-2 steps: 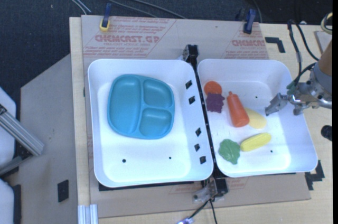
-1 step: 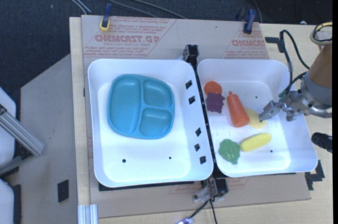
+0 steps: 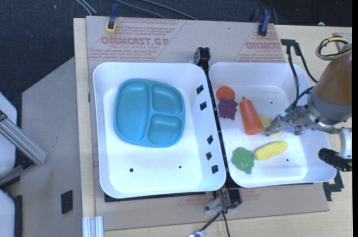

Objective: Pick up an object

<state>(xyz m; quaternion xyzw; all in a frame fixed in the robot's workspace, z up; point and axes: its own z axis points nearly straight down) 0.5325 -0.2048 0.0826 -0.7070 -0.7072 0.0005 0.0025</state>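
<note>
Starting at the left, we see the left shallow white plastic bin (image 3: 112, 174) on the brown board surface (image 3: 168, 34). A light-blue plastic plate with three compartments (image 3: 149, 113) lies flat in the bin's upper half.

Past the black divider between the bins comes the right shallow white plastic bin (image 3: 263, 71), where the toy foods sit. Near its left wall we find a small round orange toy fruit (image 3: 225, 92), and just below it, touching, a purple toy bunch of grapes (image 3: 227, 109). To their right lies an orange toy carrot-shaped piece (image 3: 250, 116), pointing up and down the bin. Lower down, a green toy broccoli floret (image 3: 243, 159) rests near the bin's front left corner, and a yellow toy corn cob (image 3: 271, 149) lies just beside it on the right, tilted slightly.

Further right, the grey arm with its orange band reaches in, and its jaws (image 3: 274, 128) hang low over the bin between the carrot-shaped piece and the corn cob. We cannot tell how far apart the jaws stand, nor can we see any toy between them.
</note>
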